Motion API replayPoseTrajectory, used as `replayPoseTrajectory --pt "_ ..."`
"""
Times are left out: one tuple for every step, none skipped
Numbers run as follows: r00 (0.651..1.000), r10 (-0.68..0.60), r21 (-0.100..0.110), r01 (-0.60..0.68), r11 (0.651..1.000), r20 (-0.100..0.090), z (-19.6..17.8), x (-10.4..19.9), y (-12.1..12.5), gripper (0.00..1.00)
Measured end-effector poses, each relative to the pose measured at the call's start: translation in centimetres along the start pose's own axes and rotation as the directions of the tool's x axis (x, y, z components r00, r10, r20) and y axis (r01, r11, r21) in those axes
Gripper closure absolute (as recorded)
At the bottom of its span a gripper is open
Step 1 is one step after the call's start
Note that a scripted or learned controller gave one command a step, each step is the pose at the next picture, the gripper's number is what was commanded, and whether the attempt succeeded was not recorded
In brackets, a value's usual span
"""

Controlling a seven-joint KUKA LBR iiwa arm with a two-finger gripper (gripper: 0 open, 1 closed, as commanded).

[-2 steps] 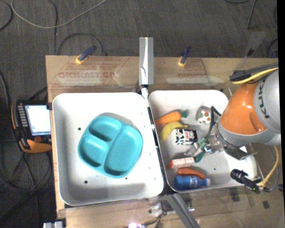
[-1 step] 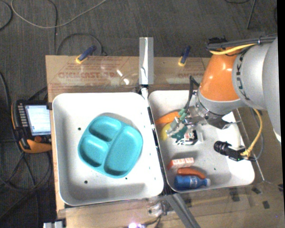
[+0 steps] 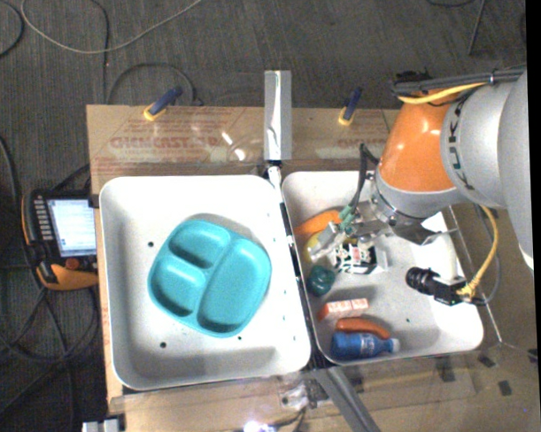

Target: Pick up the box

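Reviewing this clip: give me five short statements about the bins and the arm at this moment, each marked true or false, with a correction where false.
1. The teal divided plate lies in the left bin. True.
2. The blue bottle stands upright at the far edge of the right bin. False: it lies on its side at the near edge.
3. The small box lies flat on the right bin's floor, apart from the gripper. True.
4. The arm reaches over the left bin. False: it is over the right bin.
5. An orange item lies in the right bin near the divider. True.
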State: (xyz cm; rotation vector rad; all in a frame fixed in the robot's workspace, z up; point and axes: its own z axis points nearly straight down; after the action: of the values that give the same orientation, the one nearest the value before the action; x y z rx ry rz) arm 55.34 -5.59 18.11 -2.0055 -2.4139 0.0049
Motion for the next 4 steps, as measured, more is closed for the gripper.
replayPoseTrajectory --pt "0.982 0.191 0.003 -0.191 0.982 0.000 6.2 -5.4 -7.1 0.00" --pt "0.971 0.238 0.003 -0.238 0.971 -0.002 8.3 -4.3 -4.9 0.00" --pt "0.971 0.239 0.008 -0.239 0.971 -0.004 7.6 -4.4 -5.0 1.00" --pt "0.971 0.239 0.008 -0.239 0.971 -0.004 7.7 -4.4 -5.0 0.00"
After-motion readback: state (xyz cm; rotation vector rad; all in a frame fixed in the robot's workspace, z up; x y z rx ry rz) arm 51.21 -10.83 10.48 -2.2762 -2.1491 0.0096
